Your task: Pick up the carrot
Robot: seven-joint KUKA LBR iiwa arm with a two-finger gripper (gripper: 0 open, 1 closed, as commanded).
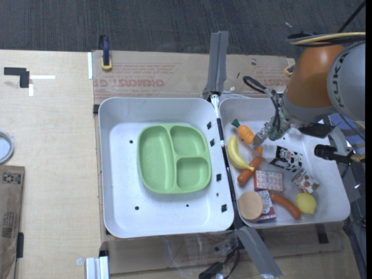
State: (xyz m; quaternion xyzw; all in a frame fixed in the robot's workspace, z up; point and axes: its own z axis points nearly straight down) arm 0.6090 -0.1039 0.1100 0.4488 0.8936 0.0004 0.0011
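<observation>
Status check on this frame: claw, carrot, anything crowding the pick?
Claw low in the right bin, just right of the carrot. Carrot lying in the bin, not gripped. Banana close below it.

The gripper (260, 139) hangs in the right white bin (337, 211), just right of the small orange carrot with green top (245, 133). A yellow banana (235, 154) lies nearby. A green divided plastic tray (174, 157) occupies the left bin (116, 173).
</observation>
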